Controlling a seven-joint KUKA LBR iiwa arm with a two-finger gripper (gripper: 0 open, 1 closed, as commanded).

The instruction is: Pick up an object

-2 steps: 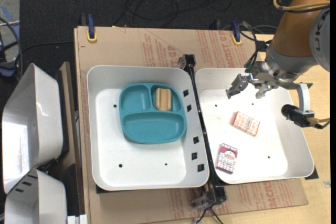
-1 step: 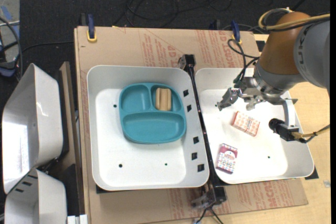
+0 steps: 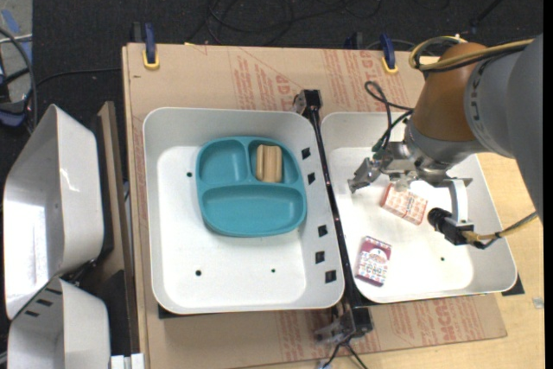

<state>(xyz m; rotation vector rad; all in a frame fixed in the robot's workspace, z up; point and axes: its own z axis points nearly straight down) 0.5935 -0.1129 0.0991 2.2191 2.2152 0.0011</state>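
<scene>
My gripper (image 3: 383, 178) hangs low over the right bin (image 3: 484, 272), near its upper middle. It is open, and I see nothing between its fingers. A small pink-and-white patterned packet (image 3: 404, 204) lies flat just below and to the right of it, close to the fingertips. A second packet, purple and white (image 3: 373, 261), lies farther toward the front of the same bin. In the left bin (image 3: 173, 272) a teal divided tray (image 3: 251, 203) holds a tan wooden block (image 3: 269, 162) in its upper right compartment.
A black divider rail (image 3: 327, 203) runs between the two bins. The grey arm with its orange band (image 3: 445, 99) crosses the right bin's far right corner. Cables loop beside the wrist (image 3: 458, 225). White containers (image 3: 47, 194) stand off the bench at left.
</scene>
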